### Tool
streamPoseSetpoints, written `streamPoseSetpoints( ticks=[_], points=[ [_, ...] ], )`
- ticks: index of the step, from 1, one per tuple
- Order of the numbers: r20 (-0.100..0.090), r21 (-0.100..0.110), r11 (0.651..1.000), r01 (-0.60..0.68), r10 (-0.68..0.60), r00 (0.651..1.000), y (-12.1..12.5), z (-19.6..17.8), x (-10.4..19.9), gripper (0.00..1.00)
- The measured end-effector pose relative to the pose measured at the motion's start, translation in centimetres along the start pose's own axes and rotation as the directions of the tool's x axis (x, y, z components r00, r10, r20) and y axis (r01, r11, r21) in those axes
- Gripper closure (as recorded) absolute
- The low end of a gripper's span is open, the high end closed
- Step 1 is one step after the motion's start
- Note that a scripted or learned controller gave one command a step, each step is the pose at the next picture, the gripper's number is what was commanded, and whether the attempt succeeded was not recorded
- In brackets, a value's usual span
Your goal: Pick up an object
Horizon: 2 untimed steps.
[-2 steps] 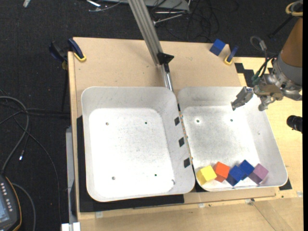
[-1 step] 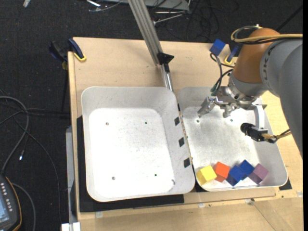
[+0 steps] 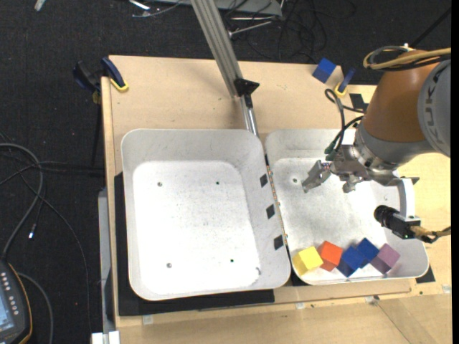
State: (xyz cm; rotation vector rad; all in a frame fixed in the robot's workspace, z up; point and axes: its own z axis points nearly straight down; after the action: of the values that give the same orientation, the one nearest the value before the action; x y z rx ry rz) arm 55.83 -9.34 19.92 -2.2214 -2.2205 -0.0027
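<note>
Part of the maker's lettering, "KU", shows in dark letters on the grey arm (image 3: 439,113) casing at the right edge. Nothing else can be read.

Four small blocks lay in a row along the right bin's near wall, below the gripper (image 3: 331,179) and well apart from it: a yellow block (image 3: 308,259), an orange block (image 3: 330,254), a blue block (image 3: 358,256) and a purple block (image 3: 386,258). Neighbours touched or nearly touched, each resting flat on the bin floor.

light: bright, even, overhead | shadows: soft, faint | glare: mild on white bins (image 3: 143,149) | focus: slightly soft
</note>
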Motion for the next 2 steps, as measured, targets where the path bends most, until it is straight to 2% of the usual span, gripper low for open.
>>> streamPoseSetpoints(
  ticks=[1,2],
  points=[
    [0.002,-0.002,1.0,0.002,-0.002,1.0,-1.0,-2.2,0.3,0.0],
    [0.0,0.002,1.0,0.008,-0.008,1.0,1.2,0.6,4.9,0.0]
  ],
)
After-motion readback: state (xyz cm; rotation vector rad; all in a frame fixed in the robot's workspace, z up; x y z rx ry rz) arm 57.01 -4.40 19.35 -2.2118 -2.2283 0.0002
